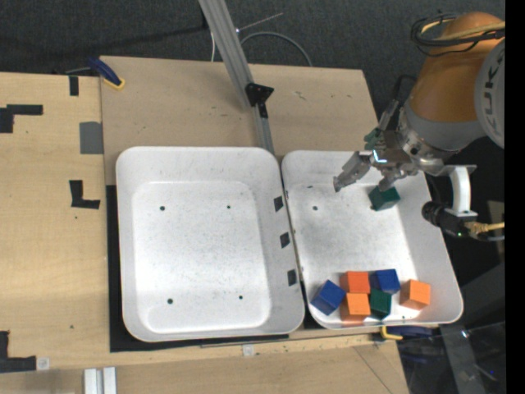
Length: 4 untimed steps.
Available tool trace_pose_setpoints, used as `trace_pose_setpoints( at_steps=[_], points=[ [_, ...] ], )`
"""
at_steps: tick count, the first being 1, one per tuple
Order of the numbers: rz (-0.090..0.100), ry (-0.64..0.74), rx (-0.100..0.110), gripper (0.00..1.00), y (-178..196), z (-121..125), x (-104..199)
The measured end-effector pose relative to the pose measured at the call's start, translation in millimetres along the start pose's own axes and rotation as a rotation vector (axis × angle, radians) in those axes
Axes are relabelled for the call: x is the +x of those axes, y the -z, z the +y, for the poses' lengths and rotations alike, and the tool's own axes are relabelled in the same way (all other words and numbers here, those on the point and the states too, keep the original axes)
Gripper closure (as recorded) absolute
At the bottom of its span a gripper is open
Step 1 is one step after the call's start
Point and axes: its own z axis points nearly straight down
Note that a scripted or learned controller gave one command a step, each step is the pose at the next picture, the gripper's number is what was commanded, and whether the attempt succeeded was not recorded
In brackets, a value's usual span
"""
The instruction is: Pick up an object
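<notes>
My gripper hangs over the far part of the right bin, with the fingers spread apart and nothing between them. The left fingertip points toward the bin's middle. A dark green block sits right at the tip of the other finger, near the bin's right wall; I cannot tell whether they touch. At the bin's near edge lies a cluster of blocks: a blue one, an orange one, a second blue one, another orange, a green one and an orange one.
The left bin lies beside the right one. A slanted metal pole ends in a black clamp behind the bins. The arm's orange band looms at the upper right.
</notes>
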Motion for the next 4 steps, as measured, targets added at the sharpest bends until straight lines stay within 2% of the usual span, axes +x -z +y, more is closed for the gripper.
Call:
trace_pose_setpoints(
  at_steps=[1,2,4],
  points=[
    [-0.001,0.001,-0.005,0.00,2.6,0.7,-0.3],
    [-0.001,-0.001,0.001,0.00,-49.4,-2.4,9.6],
    [-0.001,0.000,0.002,0.00,-164.9,-0.1,0.7]
  ],
)
